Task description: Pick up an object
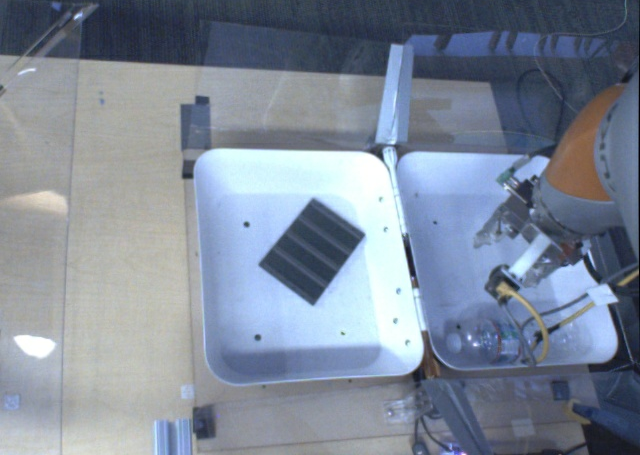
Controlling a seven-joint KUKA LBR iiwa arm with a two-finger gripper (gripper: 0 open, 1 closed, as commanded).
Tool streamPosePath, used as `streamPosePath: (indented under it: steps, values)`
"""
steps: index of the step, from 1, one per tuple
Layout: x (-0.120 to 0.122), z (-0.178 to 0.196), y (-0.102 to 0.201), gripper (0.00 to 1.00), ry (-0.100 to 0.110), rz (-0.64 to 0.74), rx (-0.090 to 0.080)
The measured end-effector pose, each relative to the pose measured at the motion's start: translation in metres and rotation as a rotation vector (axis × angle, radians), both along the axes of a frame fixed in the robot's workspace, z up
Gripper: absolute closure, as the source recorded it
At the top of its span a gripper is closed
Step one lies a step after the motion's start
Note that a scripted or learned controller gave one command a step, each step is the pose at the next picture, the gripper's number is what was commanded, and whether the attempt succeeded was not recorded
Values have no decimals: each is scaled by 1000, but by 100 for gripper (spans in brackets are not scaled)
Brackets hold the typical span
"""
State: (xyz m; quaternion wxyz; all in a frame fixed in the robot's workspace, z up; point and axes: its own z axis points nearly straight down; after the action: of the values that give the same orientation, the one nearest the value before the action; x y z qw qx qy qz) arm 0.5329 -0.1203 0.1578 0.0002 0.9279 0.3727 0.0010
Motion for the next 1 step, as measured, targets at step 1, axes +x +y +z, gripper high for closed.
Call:
streamPosePath:
  steps: [1]
  values:
    - [-34,77,-80,0,-2,159,-2]
